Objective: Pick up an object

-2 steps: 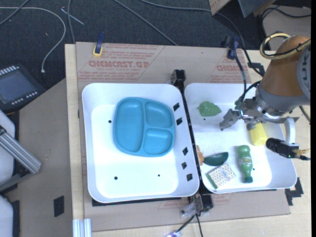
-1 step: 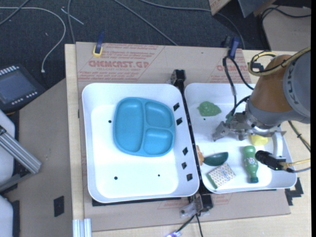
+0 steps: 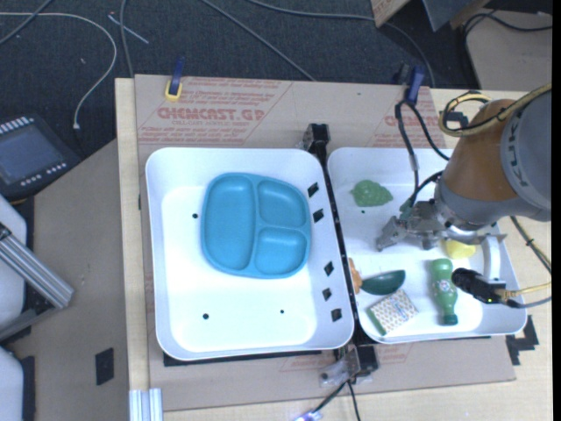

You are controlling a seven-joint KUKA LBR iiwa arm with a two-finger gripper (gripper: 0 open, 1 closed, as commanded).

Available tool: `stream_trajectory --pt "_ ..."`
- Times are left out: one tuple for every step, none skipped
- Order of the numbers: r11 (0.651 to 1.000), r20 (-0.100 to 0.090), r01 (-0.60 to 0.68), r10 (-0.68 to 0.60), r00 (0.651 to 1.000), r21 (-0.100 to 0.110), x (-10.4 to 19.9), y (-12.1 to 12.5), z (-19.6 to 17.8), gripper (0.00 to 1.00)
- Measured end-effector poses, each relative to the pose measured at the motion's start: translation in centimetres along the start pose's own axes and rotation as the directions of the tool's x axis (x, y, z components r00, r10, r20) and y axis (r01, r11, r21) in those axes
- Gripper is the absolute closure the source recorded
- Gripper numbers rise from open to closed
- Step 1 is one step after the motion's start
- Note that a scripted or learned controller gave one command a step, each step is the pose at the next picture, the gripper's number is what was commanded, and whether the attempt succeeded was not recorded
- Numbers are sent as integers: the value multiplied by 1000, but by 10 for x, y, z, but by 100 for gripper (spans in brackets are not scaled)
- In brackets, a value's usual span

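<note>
My gripper (image 3: 399, 231) hangs low over the middle of the right bin (image 3: 386, 167), at the end of the grey and orange arm that reaches in from the right. A green leafy toy (image 3: 371, 194) lies just above and left of it. Below it sits a dark teal bowl-shaped piece (image 3: 383, 281). A green bottle (image 3: 443, 291) lies to the lower right, with a yellow object (image 3: 460, 247) partly hidden beside the wrist. A checkered packet (image 3: 392, 310) rests near the bin's front wall. I see nothing held in the gripper.
The left bin (image 3: 175, 261) holds a blue divided plate (image 3: 255, 224). A small orange piece (image 3: 354, 275) sits against the wall between the bins. Black cables (image 3: 412, 139) run over the back of the right bin.
</note>
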State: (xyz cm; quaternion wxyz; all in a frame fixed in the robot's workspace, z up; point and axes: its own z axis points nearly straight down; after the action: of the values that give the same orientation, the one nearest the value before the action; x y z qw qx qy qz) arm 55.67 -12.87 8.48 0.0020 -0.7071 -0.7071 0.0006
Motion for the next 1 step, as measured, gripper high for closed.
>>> stream_trajectory --pt "1000 -1 -1 1 1000 -3 0 1 -11 100"
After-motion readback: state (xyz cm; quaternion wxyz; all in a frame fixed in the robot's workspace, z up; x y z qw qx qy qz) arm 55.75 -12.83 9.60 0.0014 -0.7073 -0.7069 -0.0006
